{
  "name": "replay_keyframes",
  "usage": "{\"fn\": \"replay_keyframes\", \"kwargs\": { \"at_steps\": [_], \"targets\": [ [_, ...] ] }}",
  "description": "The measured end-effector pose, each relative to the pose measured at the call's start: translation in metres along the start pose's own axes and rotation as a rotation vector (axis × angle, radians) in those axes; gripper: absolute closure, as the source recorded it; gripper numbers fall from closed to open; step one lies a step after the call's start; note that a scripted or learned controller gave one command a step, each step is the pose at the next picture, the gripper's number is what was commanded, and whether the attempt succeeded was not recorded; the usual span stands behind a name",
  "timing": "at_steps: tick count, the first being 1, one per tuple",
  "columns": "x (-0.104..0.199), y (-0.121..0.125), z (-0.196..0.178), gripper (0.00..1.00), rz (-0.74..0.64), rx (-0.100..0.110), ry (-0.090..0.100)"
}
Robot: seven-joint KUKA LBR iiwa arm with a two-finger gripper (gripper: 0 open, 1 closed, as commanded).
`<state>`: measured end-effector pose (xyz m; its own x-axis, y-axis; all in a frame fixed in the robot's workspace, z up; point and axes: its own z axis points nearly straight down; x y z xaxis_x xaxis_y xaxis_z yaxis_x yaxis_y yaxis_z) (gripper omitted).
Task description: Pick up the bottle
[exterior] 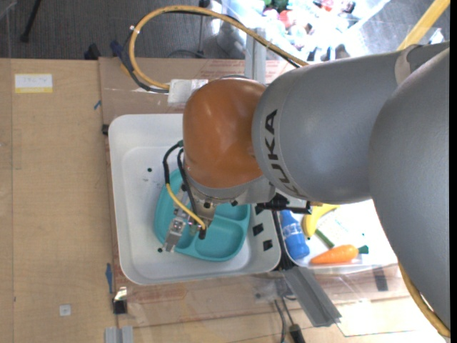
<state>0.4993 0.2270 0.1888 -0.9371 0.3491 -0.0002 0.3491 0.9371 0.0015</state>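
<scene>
camera view puts the small blue plastic bottle [293, 236] lying on its side in the right white bin [335, 266], close against that bin's left wall, its upper end running under the grey arm [343, 134]. taking the bottle as the landmark: a yellow banana-shaped piece [318, 219] lies just to its right, an orange toy carrot with a green top [335, 254] lies to its lower right, and the left white bin [136, 191] sits across the divider on its left. in that left bin rests a teal compartment tray [214, 238], and the gripper [173, 236] hangs over the tray's left part, well apart from the bottle. i cannot tell how its jaws stand, and nothing is visibly held.

the bottle looks light, rigid and smooth, so i judge it likely to roll or slip if nudged sideways. the best hold would probably be across the round body near its middle, closing across the narrow width, clear of the bin wall and the banana piece. the pick is not yet begun; the gripper would have to cross into the right bin.
</scene>
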Motion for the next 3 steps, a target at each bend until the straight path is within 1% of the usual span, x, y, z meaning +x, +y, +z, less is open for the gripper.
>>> {"fn": "replay_keyframes", "kwargs": {
  "at_steps": [1, 2, 3],
  "targets": [
    [-0.073, -0.03, -0.031, 0.0, 0.009, -0.002, -0.005],
    [-0.056, -0.011, 0.071, 0.0, 0.006, 0.0, -0.001],
    [-0.114, 0.041, -0.013, 0.0, 0.521, -0.002, -0.003]
  ]
}}
